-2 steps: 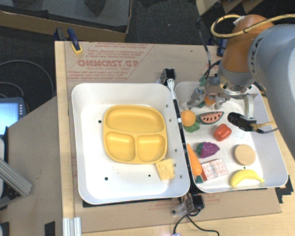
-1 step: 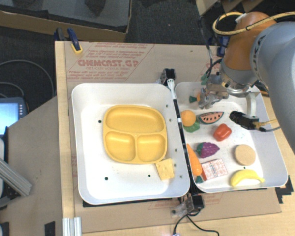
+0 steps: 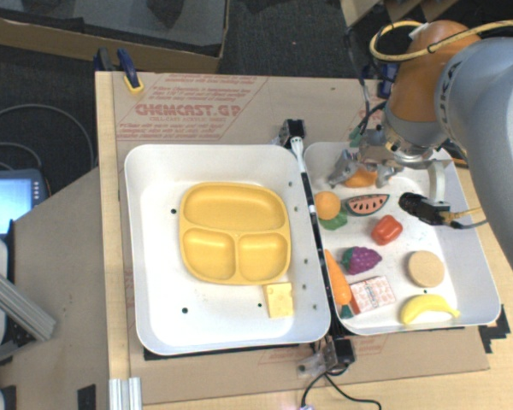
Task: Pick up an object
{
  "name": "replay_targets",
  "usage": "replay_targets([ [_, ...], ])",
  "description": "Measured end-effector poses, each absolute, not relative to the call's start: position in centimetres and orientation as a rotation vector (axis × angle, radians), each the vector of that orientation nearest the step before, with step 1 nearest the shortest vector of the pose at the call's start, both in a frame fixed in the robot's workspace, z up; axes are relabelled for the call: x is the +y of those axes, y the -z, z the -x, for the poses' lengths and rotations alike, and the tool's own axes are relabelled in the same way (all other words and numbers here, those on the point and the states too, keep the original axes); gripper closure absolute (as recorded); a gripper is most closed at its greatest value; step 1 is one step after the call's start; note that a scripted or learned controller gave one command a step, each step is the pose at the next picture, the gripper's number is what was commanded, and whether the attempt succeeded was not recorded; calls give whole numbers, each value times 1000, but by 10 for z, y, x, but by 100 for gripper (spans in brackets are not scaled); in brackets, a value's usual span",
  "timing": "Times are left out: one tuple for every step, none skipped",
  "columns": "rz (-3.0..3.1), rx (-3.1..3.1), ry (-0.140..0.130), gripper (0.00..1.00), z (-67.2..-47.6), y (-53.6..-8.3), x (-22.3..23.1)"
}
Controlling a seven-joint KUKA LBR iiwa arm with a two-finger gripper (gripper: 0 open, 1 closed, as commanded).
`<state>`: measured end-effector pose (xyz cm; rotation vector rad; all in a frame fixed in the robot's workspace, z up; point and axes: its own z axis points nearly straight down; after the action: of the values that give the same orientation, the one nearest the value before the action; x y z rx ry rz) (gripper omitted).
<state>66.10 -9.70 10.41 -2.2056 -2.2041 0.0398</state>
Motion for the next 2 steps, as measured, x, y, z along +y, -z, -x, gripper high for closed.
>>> replay_targets([
  [2212, -2201, -31, 0, -661, -82, -97],
  [2212, -2202, -29, 0, -661, -81, -96],
])
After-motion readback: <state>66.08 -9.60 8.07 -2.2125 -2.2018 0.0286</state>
